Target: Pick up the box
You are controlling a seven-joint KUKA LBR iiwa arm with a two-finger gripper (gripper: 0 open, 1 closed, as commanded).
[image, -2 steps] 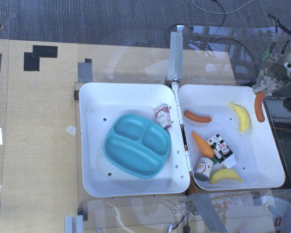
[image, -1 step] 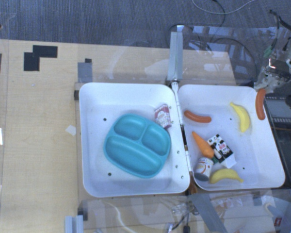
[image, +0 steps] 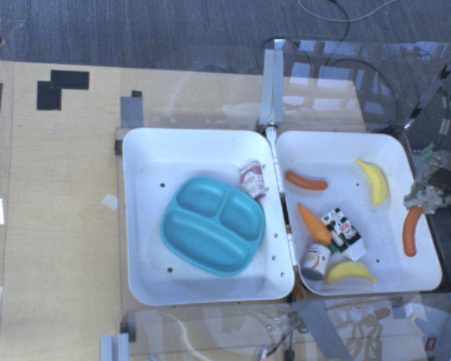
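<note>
White plastic bins sit side by side on the bench, and the box (image: 341,229), a small carton with a black-and-white cow pattern, lies in the right bin (image: 338,145) toward its front edge, tilted on the floor of the bin. An orange carrot (image: 313,225) lies just beside it, apparently touching its left side; a small can (image: 314,258) and a banana (image: 349,273) lie just in front of it.

The pincer (image: 430,189) hangs at the right rim of that bin, over the upper end of a sausage (image: 410,232), well apart from the box. It is small and blurred at the frame's edge, so we cannot tell whether it is spread or pressed together, and we see nothing held in it.

We judge the task at its opening step: the approach, with no grasp made. Next we would carry the pincer leftward across the bin toward the front edge, line it up across the box's narrow sides, and descend clear of the carrot.
</note>
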